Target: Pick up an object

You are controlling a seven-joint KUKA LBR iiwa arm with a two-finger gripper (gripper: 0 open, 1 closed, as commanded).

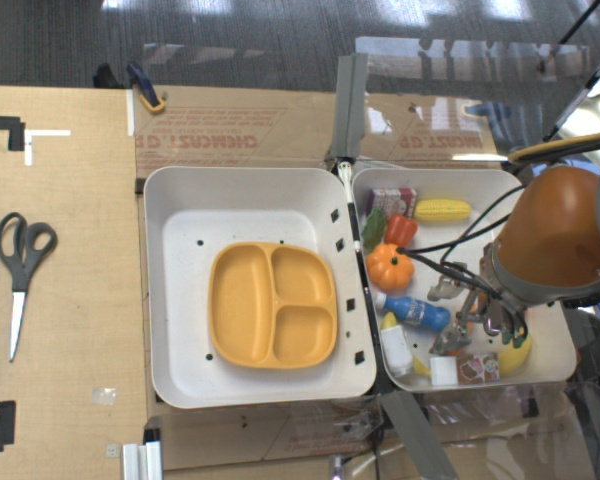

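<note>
Camera view, looking down on your desk: two white bins sit side by side. The left bin carries a yellow divided plate. The right bin is your picking ground, crowded with toy food: a corn cob at the back, a red pepper, an orange pumpkin, a blue bottle and a banana at the front. Your gripper hangs low over the bin's front half, just beside the bottle, likely lining up a grab. You cannot tell how its fingers stand; nothing is seen held. Scissors lie apart on the desk's left.
</note>
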